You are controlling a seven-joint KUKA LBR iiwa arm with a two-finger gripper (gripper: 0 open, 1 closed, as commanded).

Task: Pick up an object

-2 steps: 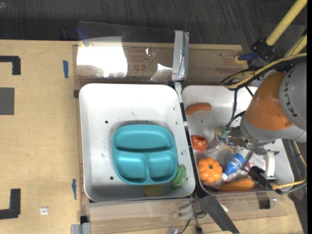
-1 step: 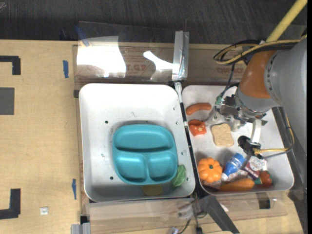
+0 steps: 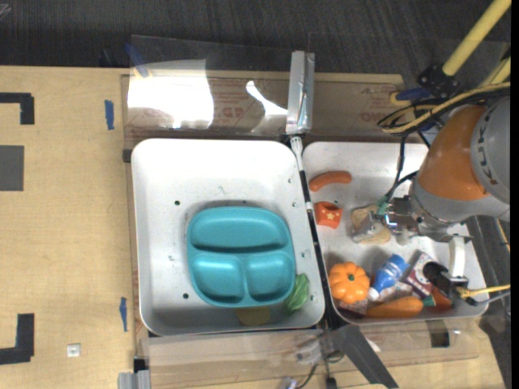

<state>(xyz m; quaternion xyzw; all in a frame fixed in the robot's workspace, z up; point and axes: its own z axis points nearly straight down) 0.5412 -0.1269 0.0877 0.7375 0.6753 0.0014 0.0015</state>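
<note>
Jaws of the gripper sit low in the right bin; whether parted, we cannot tell. A pale object lies just at seven o'clock, possibly touching.

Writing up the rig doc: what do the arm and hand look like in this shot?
The arm is grey with a broad orange band above the wrist and dark lettering on the grey shell. A black cable runs down beside it. The hand is small, metallic and dark, at the wrist's tip.
</note>
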